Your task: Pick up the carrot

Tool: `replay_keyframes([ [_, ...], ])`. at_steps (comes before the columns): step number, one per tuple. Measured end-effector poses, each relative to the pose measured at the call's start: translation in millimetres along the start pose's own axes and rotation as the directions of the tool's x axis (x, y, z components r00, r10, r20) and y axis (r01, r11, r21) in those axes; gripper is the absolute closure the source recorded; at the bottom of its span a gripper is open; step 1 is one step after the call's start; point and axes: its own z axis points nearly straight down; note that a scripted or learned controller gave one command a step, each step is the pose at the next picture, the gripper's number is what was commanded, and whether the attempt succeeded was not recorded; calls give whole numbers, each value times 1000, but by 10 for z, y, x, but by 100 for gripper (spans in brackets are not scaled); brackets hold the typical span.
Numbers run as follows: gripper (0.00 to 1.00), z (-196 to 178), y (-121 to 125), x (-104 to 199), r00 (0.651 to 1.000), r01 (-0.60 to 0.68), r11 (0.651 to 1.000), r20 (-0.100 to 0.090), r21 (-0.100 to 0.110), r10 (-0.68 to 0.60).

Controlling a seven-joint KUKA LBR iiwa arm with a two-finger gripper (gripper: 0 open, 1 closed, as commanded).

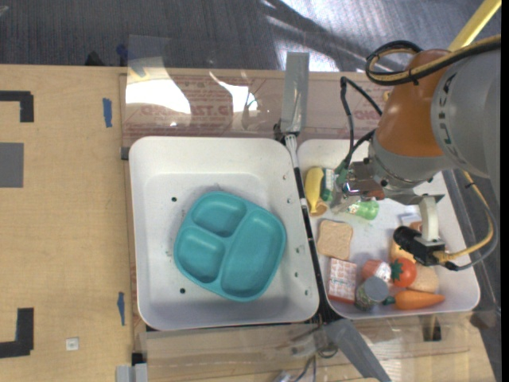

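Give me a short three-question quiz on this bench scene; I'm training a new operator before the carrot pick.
1. True or false: the carrot lies in the same bin as the teal divided plate.
2. Which item lies against the right bin's left wall, near its far end? A) banana B) tomato C) slice of bread
3. Fill in: the carrot lies in the right bin's ___ corner, as the camera sees it.

Key: 1. False; the carrot is in the right bin, the plate in the left bin. 2. A. 3. Lower right, just below the tomato.
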Motion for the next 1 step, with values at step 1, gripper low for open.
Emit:
replay_keyframes([
  [1,0,0,-2,-6,1000,-1,1000,0,1,1],
])
